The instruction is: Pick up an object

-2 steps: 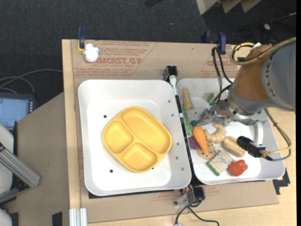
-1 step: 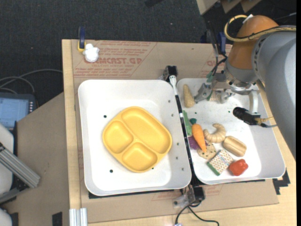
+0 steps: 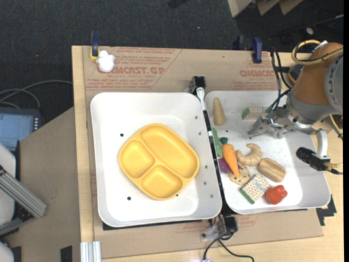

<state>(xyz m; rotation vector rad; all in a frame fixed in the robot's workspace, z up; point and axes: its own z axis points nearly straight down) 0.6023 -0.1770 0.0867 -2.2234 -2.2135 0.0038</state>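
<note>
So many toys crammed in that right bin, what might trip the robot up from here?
The pincer hovers near the bin's back, apart from the main pile. The carrot, croissant and bread roll lie touching, so a grab may nudge neighbours or catch two. The carrot lies close to the bin wall, leaving little finger room.

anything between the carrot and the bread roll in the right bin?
Yes. In the camera view, a croissant lies between the carrot and the bread roll, touching or nearly touching both.
</note>
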